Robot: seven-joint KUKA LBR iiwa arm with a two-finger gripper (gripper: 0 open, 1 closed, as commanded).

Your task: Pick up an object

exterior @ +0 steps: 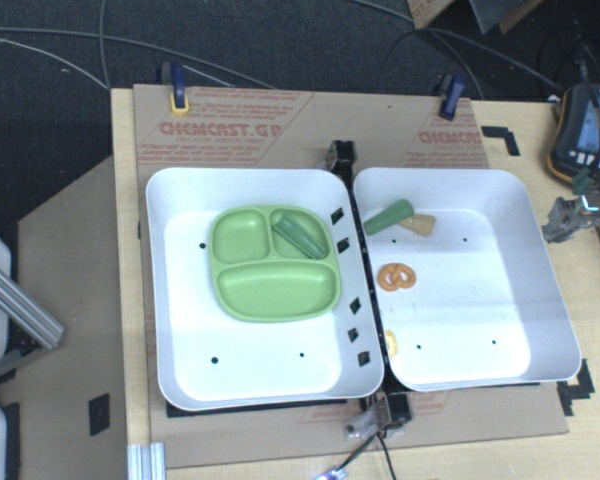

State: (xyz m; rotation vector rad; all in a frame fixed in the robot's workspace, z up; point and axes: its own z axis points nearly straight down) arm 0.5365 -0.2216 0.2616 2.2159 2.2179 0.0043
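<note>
In the left bin [180,298] lies a green divided plate [270,288]. A dark green pickle-shaped piece [300,233] rests in the plate's upper right compartment. The right bin [500,308] holds a green stick-shaped item [388,216] near its upper left corner. A tan piece [418,226] touches that item's right end. An orange pretzel [397,277] lies a little below them. A small yellow bit [390,343] sits against the right bin's left wall.
Black clips [352,308] run along the seam between the two bins. A grey metal fixture [570,218] and a black and orange device [583,133] stand at the bench's right edge. Blue clamps [178,86] hold the board at the back.
</note>
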